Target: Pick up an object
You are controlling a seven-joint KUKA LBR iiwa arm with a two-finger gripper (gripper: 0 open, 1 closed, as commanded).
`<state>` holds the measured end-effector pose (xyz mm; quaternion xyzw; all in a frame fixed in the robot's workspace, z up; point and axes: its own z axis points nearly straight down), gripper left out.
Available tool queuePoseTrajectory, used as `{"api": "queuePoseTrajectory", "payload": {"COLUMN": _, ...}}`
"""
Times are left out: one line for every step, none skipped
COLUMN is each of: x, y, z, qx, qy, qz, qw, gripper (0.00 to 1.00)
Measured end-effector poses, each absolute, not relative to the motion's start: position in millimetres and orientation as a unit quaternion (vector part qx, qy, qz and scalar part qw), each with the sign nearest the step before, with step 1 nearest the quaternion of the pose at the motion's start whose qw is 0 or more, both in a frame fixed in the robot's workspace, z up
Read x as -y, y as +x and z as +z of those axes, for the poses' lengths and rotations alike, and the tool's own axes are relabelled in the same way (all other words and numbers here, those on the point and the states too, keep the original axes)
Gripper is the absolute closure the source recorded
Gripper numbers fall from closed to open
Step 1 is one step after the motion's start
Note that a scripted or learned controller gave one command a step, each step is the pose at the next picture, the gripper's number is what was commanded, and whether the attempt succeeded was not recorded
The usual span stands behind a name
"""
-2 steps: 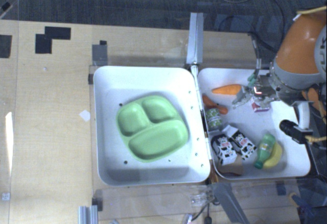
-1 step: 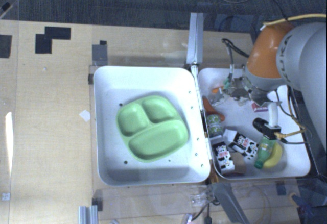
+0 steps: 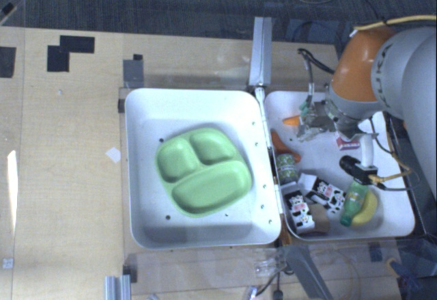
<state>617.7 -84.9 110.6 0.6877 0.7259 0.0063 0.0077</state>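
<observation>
On the right side of the bench, the grey arm with the orange band (image 3: 403, 66) reaches over the right white bin (image 3: 396, 220). The left white bin (image 3: 143, 114) carries a green divided plastic plate (image 3: 203, 170). All the loose pieces lie in the right bin: a yellow banana (image 3: 369, 208) and a small green bottle (image 3: 351, 199) at the near right, and a round patterned tin (image 3: 287, 167) by the left wall.

The gripper (image 3: 313, 124) hangs low at the far left of that bin, just beside a small orange wedge-shaped piece (image 3: 291, 121). Whether it is open or closed, you cannot tell from this view, and nothing shows as held.

I judge this as the approach step. For the next move you need to centre over the orange piece, go down, then close.
</observation>
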Motion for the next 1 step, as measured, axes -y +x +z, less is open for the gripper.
{"api": "queuePoseTrajectory", "payload": {"x": 24.7, "y": 659.3, "z": 238.2, "qx": -0.691, "qy": 0.723, "qz": 0.0026, "qw": 0.003, "gripper": 1.00}}
